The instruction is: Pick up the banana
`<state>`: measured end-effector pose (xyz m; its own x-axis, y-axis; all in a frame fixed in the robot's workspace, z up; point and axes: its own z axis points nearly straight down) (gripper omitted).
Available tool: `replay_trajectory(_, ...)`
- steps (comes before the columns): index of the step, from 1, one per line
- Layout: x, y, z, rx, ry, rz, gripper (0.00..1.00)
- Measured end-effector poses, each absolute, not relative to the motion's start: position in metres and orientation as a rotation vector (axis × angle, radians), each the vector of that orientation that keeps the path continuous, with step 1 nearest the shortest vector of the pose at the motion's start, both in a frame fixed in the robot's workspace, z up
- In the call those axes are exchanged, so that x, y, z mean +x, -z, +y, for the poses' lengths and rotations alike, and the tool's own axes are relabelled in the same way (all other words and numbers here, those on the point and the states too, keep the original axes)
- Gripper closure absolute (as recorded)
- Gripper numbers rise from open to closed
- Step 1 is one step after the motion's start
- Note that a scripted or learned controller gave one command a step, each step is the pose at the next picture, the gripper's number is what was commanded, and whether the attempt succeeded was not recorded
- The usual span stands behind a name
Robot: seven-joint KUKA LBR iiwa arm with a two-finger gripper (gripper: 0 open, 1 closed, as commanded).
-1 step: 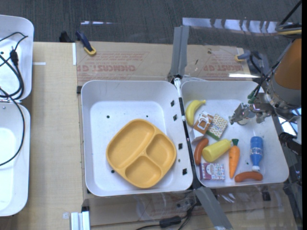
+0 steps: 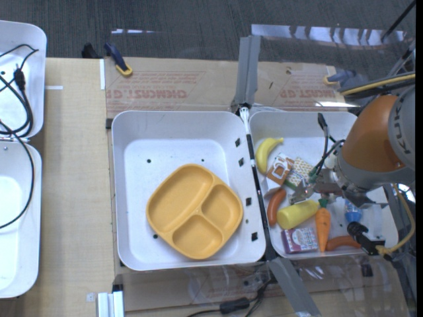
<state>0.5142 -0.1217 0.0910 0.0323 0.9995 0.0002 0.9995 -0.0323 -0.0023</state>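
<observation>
The banana (image 2: 266, 153) is yellow with a greenish tip and lies curved in the right bin (image 2: 297, 121), near its left wall at the back. My gripper (image 2: 307, 189) hangs low over the middle of that bin, to the right of and nearer than the banana, just above a yellow squeeze bottle (image 2: 297, 213). The gripper is about a banana's length from the banana, and nothing can be made out in it. The grey arm with its orange band (image 2: 373, 140) comes in from the right.
Around the gripper lie a small orange-patterned box (image 2: 281, 169), a red sausage (image 2: 273, 205), a carrot (image 2: 322, 227), a purple packet (image 2: 299, 240) and a blue item (image 2: 352, 211). The left bin (image 2: 132, 177) holds a yellow divided plate (image 2: 195, 210).
</observation>
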Motion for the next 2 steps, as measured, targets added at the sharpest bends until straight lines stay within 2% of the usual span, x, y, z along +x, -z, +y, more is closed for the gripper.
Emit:
replay_trajectory(1,0.5205,-0.0912,-0.1032,-2.128,-0.002,-2.310,0.00)
replay_trajectory(2,0.5205,-0.0912,-0.1033,-2.127,-0.002,-2.310,0.00)
